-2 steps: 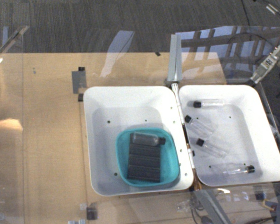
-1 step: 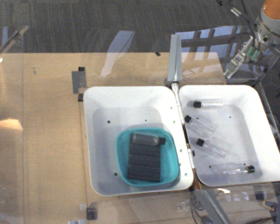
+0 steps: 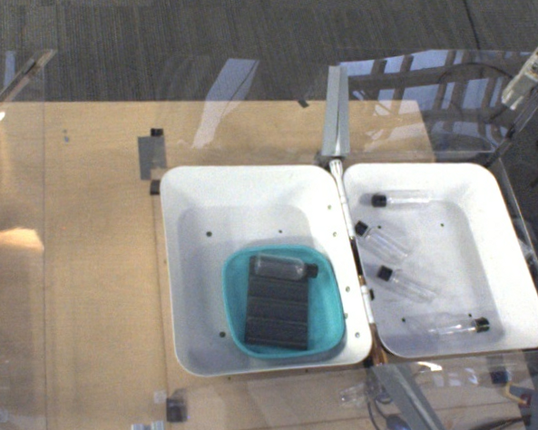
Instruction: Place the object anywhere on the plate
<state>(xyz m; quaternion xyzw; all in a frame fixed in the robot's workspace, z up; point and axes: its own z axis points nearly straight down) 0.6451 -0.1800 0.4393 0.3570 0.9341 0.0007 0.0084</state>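
While arm sits top right (image 3: pixel 530 75), tube (image 3: pixel 286 267) on plate (image 3: pixel 326 297)

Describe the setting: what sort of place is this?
Probably a lab test bench: two white bins on a wooden table, capped clear tubes in the right one, a teal plate in the left.

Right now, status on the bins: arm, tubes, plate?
Left bin: teal plate carries dark ridged block, one clear tube lying on it. Right bin: four black-capped tubes loose on the floor. Nothing blocking plate.
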